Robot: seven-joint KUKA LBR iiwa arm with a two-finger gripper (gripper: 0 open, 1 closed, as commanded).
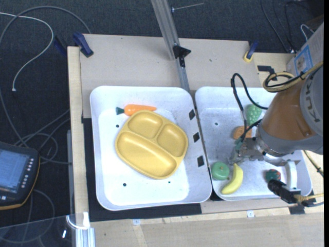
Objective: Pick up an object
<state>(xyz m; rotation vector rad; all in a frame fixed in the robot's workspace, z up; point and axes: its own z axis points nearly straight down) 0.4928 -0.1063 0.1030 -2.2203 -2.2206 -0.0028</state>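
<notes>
In the right bin (216, 112) lie a yellow banana (234, 180) and a green apple (220, 171), side by side near the front wall. A small orange-brown item (239, 133) and a light green bumpy item (253, 113) lie farther back, partly hidden by the arm. My gripper (240, 153) hangs low over the bin floor, just behind the banana's upper end and to the right of the apple. Nothing can be seen held in it.
The left bin (103, 153) holds a yellow divided plate (151, 144) and an orange carrot (138, 108) behind it. The grey and orange arm (288, 122) covers the right bin's right half. A black cable (237, 94) loops over that bin's back.
</notes>
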